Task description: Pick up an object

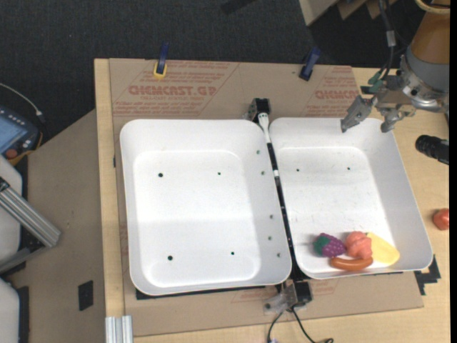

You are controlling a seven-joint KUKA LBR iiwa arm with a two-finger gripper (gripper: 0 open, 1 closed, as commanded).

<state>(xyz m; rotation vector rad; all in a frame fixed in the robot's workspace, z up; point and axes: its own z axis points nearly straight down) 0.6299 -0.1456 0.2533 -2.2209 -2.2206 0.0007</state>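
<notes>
Both bins are white: the left bin carries four small black dots on its floor, and the right bin has similar dark dots. In the right bin's near corner lie purple toy grapes, an orange-red lumpy toy, a yellow piece and an orange-red sausage-shaped toy. The cardboard sheet is tan with faded red lettering. Two blue clamps grip its far edge. The surface is pale wood, the arm grey with orange.

Robot lab: clamped cardboard under white bins
</notes>
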